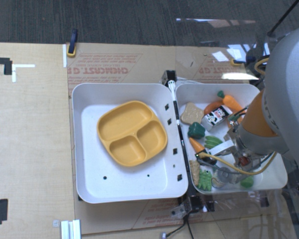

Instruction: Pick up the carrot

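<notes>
1. I judge the task to be at the reach: the hand point(233, 157) sits low in the right bin point(269, 180), at the lower right of the frame, well apart from the carrot point(231, 102).
2. The wrist hides the hand, so I cannot tell whether it is released or clenched.
3. Next I need the hand raised and carried up the frame, then lined up across the carrot's narrow body.
4. The carrot is a toy with a tapered orange body and a green cap at its left end. It lies slanted near the bin's upper wall, just beside a black-and-white carton point(217, 116).
5. A small orange wedge point(196, 144) lies closer to the hand and could be mistaken for the carrot.
</notes>
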You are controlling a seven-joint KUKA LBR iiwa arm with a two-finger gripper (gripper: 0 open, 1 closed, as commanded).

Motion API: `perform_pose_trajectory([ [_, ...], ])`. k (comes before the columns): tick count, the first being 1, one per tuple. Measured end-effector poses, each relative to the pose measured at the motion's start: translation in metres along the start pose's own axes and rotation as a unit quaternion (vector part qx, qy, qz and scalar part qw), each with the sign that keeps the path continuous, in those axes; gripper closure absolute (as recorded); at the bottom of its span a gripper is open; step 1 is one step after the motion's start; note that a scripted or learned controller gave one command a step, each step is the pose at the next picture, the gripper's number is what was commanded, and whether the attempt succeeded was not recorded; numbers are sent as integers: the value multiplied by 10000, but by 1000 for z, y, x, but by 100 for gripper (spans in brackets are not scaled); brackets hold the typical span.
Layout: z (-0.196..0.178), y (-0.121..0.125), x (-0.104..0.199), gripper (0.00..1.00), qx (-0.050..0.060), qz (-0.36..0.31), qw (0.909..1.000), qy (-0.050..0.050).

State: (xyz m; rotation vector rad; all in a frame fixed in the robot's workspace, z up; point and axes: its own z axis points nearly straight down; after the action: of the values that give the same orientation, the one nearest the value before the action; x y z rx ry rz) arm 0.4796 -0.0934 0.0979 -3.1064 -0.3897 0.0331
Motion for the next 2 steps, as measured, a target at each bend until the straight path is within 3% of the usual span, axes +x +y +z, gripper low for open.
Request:
perform_pose_trajectory([
  [1,-143,46,20,0,-61,-310,9995,55],
  [2,9,58,34,0,-40,193,9998,58],
])
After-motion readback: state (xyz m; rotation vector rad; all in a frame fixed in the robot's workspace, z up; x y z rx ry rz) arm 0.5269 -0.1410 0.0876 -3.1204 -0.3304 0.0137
